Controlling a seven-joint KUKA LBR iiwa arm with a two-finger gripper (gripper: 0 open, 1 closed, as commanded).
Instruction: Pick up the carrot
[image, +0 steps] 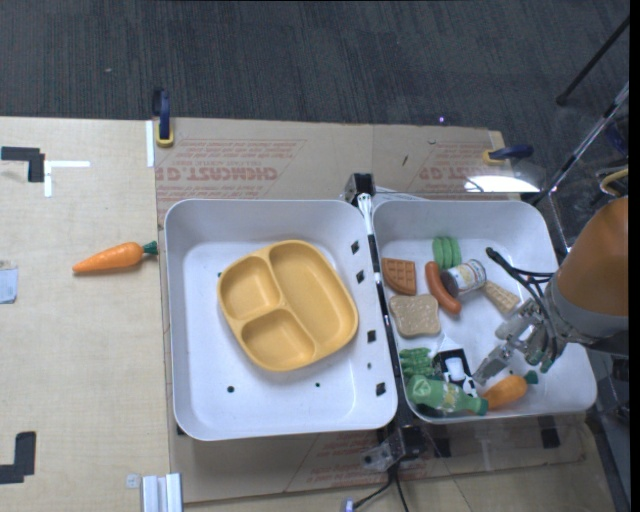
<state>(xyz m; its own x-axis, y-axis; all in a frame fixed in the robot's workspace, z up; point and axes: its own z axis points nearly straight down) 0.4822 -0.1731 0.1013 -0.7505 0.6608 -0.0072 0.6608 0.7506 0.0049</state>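
Observation:
A small orange carrot (506, 391) lies in the right bin (530, 215), near its front wall. My gripper (503, 364) hangs just above and behind this carrot, close to it, reaching in from the right. Nothing can be seen held in it. A second, larger carrot (110, 258) with a green tip lies on the bench, left of the left bin.
The left bin (190, 330) holds a yellow divided plate (288, 303). The right bin also has a waffle (399, 275), a sausage (443, 288), a can (464, 277), a bread slice (415, 316), a cracker (501, 297) and green leafy toys (435, 385) beside the small carrot.

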